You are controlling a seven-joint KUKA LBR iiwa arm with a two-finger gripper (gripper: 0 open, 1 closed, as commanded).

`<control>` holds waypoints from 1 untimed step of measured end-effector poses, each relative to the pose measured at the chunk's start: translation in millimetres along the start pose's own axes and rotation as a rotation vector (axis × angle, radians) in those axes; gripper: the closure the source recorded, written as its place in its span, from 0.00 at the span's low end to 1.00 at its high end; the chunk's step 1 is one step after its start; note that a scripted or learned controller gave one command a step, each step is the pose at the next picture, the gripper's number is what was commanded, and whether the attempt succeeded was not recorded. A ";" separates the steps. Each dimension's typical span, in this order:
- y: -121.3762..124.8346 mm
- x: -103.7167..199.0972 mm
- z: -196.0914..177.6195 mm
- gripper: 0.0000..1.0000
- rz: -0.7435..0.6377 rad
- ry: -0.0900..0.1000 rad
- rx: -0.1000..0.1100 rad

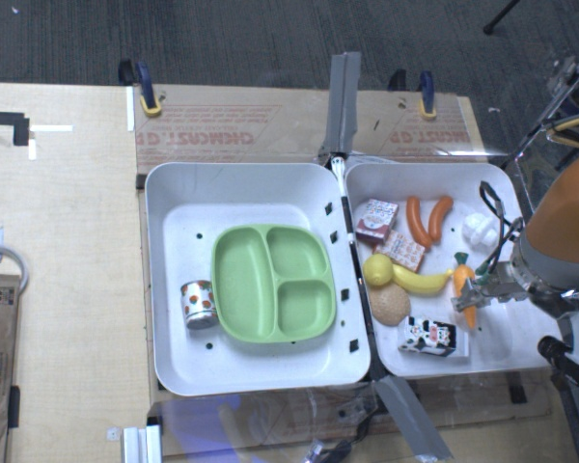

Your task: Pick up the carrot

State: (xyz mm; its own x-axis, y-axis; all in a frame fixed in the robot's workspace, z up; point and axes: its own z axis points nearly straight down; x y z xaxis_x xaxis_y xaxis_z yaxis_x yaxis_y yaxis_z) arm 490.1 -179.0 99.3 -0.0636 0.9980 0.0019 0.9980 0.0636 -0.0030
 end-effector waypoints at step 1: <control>-6.0 102.7 -91.1 1.00 0.031 -0.002 -0.001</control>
